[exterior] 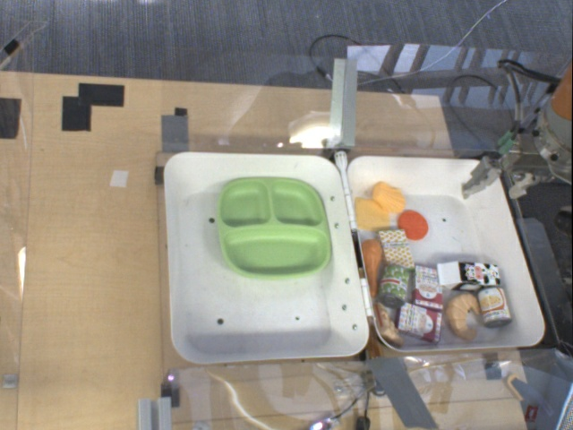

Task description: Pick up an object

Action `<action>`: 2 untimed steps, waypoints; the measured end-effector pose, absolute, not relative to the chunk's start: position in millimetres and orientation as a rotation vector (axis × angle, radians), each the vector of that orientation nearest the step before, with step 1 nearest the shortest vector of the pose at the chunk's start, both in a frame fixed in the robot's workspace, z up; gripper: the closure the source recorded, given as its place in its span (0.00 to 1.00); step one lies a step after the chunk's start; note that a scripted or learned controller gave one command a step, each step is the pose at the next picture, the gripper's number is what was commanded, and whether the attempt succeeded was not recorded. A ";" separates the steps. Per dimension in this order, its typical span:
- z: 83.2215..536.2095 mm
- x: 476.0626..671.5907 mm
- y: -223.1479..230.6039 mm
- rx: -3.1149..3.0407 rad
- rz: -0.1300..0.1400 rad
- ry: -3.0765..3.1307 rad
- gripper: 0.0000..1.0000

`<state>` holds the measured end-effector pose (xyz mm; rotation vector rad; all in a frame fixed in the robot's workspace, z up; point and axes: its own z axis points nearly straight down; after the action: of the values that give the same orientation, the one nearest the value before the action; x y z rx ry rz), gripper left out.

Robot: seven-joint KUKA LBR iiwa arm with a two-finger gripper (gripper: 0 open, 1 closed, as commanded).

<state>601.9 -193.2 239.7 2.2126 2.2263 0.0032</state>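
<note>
In the camera view I have the gripper (488,173) at the right of the frame, over the upper right corner of the right bin (528,330). I see the grey fingers (476,179) spread apart with nothing between them.

What my next move turns on: every pickable thing lies below and to the left of the fingers in the frame, well apart from them. Nearest is the red disc (413,225), with the yellow pieces (379,206) just left of it. I judge the disc the easiest reach: down and left, with bare bin floor around it.

The right bin also holds a carrot (372,260) against its left wall, long axis running up-down in the frame, small packets (396,276), a croissant (464,313) and a can (493,305), all crowded toward its lower edge.

The left bin (192,240) holds a green tray (273,227) with three compartments, nothing in them
</note>
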 end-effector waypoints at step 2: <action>92.5 602.5 -80.9 2.306 0.021 2.113 0.00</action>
<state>602.5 -80.9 92.5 2.3060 2.1126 0.0205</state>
